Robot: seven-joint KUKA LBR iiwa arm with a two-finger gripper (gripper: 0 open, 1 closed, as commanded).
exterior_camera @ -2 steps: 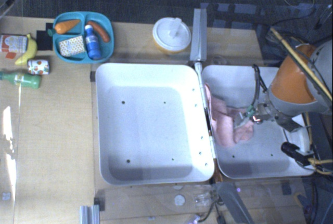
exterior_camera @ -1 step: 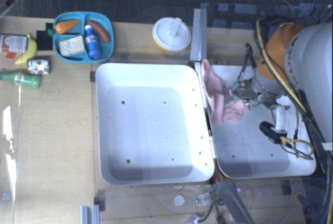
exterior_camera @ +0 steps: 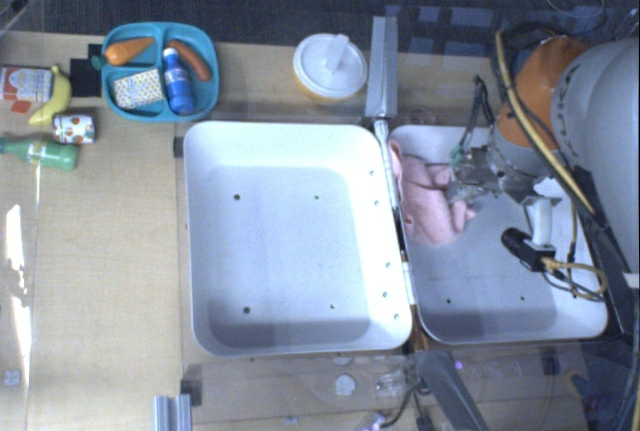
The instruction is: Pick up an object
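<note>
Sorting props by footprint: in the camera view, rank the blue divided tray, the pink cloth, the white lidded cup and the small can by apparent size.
1. blue divided tray
2. pink cloth
3. white lidded cup
4. small can

Cloth and cup look close; the arm partly hides the cloth.

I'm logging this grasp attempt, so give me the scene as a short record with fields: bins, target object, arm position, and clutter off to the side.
bins: left bin, right bin, side by side
target object: pink cloth, in right bin near its left wall
arm: enters from right, gripper at the cloth's right edge
grasp: cannot tell
side clutter: blue tray of toy food, white lidded cup, banana
</note>
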